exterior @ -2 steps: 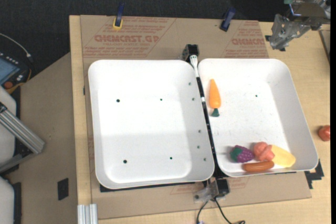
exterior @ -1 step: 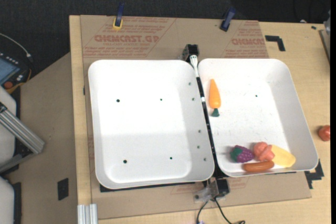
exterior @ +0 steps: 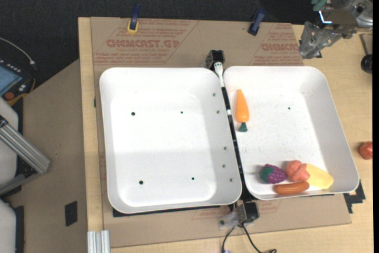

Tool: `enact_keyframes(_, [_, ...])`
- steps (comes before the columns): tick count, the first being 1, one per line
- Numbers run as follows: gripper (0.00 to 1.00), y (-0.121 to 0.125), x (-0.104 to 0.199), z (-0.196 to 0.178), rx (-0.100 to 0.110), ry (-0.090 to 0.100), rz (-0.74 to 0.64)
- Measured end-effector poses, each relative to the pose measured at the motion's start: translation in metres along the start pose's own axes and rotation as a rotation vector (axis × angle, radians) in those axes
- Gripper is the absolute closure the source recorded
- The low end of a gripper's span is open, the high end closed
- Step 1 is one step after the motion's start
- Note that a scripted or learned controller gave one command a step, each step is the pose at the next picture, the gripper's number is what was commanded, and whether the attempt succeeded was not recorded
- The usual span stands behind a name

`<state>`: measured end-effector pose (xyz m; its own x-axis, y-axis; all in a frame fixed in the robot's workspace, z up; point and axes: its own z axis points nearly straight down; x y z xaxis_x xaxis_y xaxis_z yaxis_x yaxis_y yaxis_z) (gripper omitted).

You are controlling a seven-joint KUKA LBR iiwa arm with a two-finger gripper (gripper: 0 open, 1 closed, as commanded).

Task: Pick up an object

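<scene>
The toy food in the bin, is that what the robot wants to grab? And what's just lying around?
For the job: carrot, purple grapes, pink toy, yellow toy, red sausage, all in the right bin; gripper.

Just lying about: left bin, blue clamps, orange thing outside the bins.

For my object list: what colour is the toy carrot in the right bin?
Orange, with a small green top; the carrot shows well in the camera view.

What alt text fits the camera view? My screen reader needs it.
The claw hangs above the right bin's far corner. That bin holds a toy carrot and, clustered near the front, grapes, a sausage and other toy foods.
</scene>
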<state>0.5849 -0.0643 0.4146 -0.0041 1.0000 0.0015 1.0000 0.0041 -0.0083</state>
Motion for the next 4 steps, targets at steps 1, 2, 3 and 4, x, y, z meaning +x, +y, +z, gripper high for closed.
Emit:
enact_keyframes(1, [1.0, -0.038, 0.018, 0.012, -0.003, 0.0, 0.002])
enact_keyframes(2, [1.0, -0.081, 0.025, 0.018, -0.005, 0.0, 0.003])
enact_keyframes(3, [1.0, -0.087, 0.064, -0.128, -0.026, -0.001, -0.001])
enact_keyframes(4, [1.0, -0.071, 0.001, -0.045, -0.001, -0.002, 0.01])
